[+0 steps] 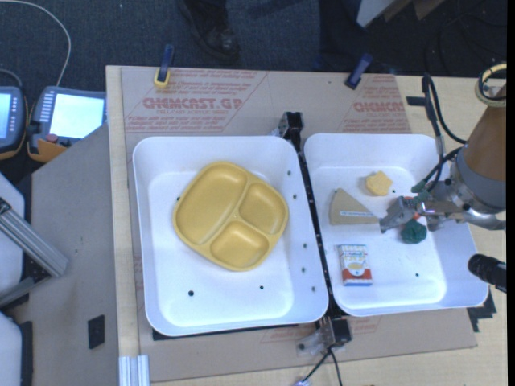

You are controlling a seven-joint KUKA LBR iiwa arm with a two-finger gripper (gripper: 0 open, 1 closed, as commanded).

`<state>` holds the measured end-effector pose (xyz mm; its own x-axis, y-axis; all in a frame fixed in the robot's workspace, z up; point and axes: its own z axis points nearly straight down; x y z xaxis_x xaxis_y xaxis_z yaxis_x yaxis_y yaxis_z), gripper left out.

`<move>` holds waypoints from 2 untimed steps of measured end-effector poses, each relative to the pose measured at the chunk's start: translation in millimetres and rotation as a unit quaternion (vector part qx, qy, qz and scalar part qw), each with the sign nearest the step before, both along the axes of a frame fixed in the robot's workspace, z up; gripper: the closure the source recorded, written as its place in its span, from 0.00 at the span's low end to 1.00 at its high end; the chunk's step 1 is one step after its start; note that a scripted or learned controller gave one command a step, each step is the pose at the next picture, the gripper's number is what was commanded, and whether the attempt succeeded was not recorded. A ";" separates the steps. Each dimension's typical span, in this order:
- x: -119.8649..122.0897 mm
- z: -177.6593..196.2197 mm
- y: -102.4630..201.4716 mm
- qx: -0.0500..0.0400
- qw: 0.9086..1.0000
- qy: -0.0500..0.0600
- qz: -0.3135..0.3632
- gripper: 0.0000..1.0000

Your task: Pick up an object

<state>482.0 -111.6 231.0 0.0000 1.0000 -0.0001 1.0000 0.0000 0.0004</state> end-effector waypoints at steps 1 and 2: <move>4.7 -51.8 9.5 0.001 1.000 0.004 0.000 0.00; 5.0 -96.6 16.1 0.001 1.000 0.003 0.000 0.00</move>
<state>487.0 -95.5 134.5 0.0001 1.0000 0.0024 1.0000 -0.0001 -0.0065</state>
